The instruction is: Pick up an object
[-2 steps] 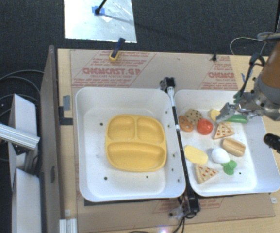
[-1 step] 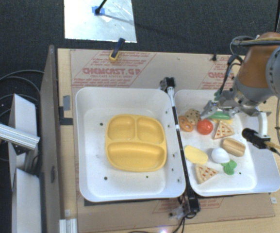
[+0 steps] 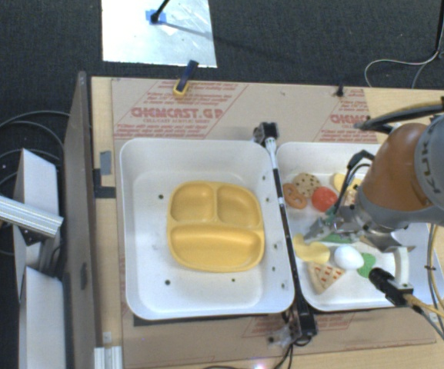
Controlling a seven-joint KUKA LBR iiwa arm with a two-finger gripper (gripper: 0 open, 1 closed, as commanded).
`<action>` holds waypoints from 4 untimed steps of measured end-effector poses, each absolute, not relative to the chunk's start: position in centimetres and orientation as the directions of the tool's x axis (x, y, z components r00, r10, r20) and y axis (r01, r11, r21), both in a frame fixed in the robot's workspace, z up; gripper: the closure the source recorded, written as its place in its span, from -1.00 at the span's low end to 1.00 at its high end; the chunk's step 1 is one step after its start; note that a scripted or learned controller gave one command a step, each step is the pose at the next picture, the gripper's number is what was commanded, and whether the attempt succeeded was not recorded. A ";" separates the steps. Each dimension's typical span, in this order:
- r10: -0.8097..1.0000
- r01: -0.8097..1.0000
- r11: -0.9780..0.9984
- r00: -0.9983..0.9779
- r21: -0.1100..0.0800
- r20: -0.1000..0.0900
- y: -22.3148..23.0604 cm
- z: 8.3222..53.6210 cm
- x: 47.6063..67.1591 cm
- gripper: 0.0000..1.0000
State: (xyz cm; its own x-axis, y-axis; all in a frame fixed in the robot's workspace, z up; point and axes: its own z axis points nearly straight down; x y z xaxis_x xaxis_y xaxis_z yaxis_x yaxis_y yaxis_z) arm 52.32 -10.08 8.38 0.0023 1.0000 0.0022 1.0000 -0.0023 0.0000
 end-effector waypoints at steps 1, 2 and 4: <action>1.000 1.000 0.005 -0.005 0.014 -0.005 -14.0 13.6 61.6 -1.00; 1.000 1.000 0.001 -0.001 0.009 -0.002 -15.6 9.3 57.6 -1.00; 1.000 1.000 0.001 -0.001 -0.029 -0.015 -11.8 9.1 65.1 -1.00</action>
State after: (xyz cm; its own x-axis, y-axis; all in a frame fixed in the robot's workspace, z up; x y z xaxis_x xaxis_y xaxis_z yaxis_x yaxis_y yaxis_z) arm 65.12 -11.75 9.11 -0.0011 0.9999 -0.0146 0.9996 0.0007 -0.0290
